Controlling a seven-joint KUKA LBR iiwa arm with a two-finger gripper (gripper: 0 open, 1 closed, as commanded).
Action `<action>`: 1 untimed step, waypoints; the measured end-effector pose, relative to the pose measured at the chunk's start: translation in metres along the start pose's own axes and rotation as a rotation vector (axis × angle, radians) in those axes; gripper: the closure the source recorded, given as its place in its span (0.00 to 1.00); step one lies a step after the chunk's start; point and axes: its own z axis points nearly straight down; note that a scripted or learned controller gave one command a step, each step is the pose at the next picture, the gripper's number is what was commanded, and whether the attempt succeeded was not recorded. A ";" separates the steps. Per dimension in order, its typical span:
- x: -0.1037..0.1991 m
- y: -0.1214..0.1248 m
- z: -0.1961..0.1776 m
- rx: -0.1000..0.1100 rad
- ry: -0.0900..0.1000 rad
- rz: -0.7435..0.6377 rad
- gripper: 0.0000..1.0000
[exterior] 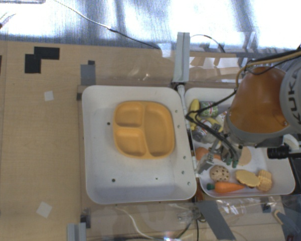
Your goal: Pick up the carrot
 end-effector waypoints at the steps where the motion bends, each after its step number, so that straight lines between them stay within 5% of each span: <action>1: -0.010 -0.028 0.000 0.001 -0.001 -0.497 0.00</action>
